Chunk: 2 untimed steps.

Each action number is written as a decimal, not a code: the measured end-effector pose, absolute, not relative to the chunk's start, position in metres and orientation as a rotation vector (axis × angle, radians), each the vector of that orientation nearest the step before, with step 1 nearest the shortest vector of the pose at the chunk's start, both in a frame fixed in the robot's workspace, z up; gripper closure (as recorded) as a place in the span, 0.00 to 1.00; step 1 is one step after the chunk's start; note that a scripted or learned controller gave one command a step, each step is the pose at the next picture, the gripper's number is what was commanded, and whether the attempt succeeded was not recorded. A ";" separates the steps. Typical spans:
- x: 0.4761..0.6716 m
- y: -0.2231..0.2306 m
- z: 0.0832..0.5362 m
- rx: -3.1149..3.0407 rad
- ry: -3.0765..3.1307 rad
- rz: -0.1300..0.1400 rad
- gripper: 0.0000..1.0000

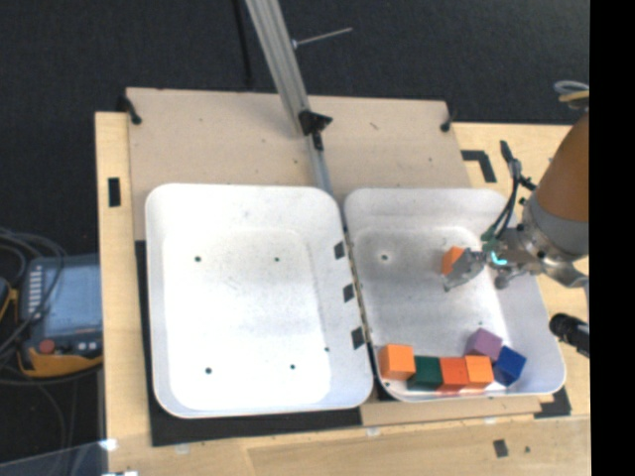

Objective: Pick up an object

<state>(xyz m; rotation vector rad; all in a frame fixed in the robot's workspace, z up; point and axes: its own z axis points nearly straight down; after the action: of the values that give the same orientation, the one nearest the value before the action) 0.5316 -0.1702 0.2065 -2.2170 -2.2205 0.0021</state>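
Nearest, along the right bin's six o'clock rim: a row of small blocks, touching or nearly so — orange cube at the seven o'clock end, then green block, two more orange ones, purple block just behind, blue block at the five o'clock end. Tightly packed, so little finger room between neighbours.

Farther up, near the bin's centre toward three o'clock: the tool, reaching in from the right, with a small orange block right at its tip. Touching or merely beside, impossible to say; tool's opening likewise too blurred to judge.

Probably light, rigid, flat-faced and not fragile; best taken across two opposite flat sides at mid-height, squarely, since smooth faces could slip or twist out of a corner grip.

At nine o'clock: the left bin, white. Farthest, at twelve o'clock: a metal rail slanting over the table.
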 end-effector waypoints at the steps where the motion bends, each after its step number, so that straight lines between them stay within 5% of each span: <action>1: 0.533 -0.170 0.209 -2.222 -2.222 -0.002 0.00; 2: 0.533 -0.177 0.147 -2.222 -2.217 0.006 0.00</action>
<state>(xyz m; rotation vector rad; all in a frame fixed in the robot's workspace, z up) 0.5328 -0.1769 0.1473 -2.2220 -2.2174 0.0057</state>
